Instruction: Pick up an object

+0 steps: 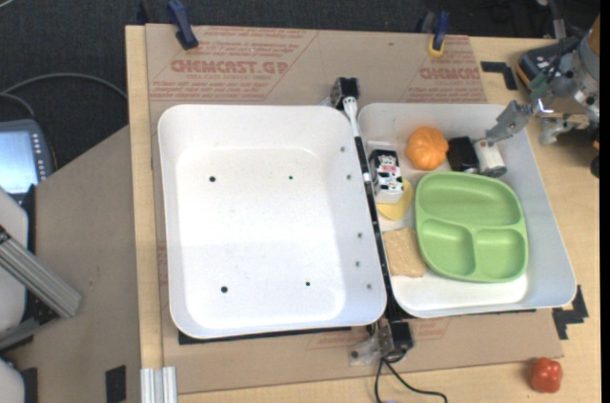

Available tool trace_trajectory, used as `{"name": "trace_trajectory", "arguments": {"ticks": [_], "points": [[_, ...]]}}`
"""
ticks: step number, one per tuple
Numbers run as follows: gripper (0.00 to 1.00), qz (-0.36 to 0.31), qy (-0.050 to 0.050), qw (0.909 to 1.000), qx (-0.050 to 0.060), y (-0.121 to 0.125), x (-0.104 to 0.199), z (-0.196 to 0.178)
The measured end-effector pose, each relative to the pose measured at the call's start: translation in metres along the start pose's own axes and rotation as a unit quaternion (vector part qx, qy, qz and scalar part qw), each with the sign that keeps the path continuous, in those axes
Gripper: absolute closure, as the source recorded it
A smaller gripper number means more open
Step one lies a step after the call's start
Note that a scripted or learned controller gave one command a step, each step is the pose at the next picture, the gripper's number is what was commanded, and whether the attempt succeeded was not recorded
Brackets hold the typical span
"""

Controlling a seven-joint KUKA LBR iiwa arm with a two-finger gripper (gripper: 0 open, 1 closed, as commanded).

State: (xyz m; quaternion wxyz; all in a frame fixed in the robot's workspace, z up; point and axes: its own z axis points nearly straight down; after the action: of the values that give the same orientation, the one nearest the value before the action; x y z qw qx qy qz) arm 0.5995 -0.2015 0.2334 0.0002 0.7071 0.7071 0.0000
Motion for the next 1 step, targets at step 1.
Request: {"name": "trace_trajectory", "arguments": {"ticks": [1], "points": [[0.0, 0.0, -0.006, 0.9999, -0.012, 0.0291, 0.008, 0.1228]]}}
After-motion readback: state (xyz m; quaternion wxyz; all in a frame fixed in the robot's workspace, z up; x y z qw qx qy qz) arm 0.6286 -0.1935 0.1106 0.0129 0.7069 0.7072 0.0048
